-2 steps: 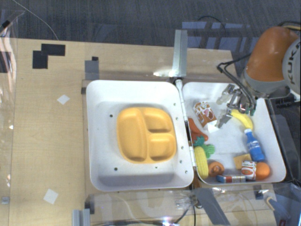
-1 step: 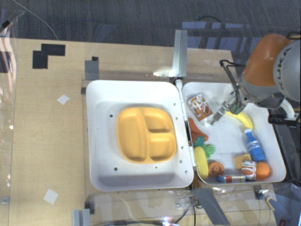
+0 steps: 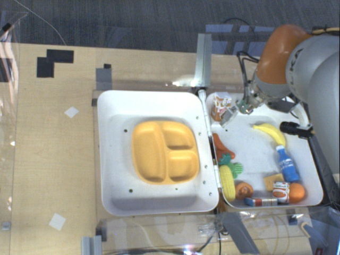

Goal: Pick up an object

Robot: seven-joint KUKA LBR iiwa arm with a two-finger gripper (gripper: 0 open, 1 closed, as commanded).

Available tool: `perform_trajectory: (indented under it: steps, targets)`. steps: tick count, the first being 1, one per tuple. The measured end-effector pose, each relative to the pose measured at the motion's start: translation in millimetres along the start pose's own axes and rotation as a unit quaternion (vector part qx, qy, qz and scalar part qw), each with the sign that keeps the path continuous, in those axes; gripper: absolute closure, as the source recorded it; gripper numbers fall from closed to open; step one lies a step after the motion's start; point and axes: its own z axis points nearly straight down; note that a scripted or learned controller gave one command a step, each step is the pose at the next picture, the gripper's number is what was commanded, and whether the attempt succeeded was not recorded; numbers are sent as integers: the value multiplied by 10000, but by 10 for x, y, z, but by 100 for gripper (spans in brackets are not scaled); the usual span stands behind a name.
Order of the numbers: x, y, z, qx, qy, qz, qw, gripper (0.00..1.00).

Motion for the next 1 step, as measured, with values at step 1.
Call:
perform_trajectory:
  steps: [1]
  targets:
    - [-10,1,-80,15,-3,-31,10000,100]
